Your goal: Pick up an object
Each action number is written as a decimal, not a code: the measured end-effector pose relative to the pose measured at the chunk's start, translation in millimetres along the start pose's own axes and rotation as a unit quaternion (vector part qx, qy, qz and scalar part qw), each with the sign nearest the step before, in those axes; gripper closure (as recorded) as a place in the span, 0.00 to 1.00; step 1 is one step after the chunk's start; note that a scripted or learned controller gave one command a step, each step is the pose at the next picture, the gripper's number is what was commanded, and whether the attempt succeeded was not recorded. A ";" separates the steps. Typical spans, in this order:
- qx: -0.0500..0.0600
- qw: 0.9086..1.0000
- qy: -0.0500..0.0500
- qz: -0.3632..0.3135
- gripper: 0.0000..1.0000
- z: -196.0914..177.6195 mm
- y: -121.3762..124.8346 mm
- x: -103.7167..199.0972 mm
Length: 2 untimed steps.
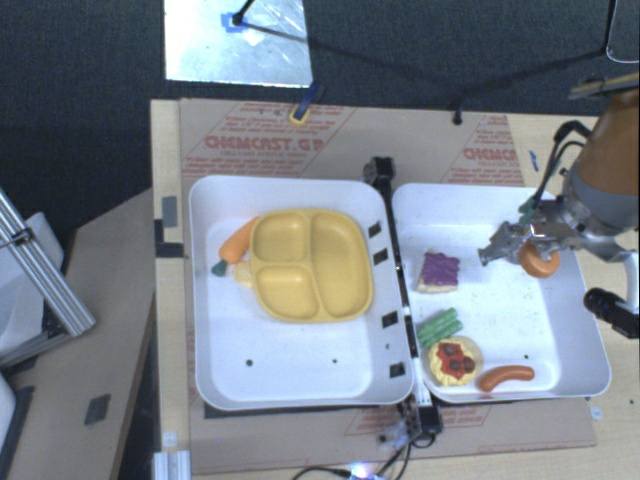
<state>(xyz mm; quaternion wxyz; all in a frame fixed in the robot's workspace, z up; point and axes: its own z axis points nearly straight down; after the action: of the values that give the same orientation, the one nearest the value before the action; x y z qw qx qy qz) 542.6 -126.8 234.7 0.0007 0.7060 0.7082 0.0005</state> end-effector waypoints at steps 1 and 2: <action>0.002 1.000 0.001 0.001 0.00 53.6 -8.8 5.8; 0.002 1.000 0.001 0.001 0.00 96.4 -7.0 9.7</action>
<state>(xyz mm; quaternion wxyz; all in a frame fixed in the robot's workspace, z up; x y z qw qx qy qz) 535.8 -117.2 138.3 -0.0017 0.7066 0.7076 -0.0006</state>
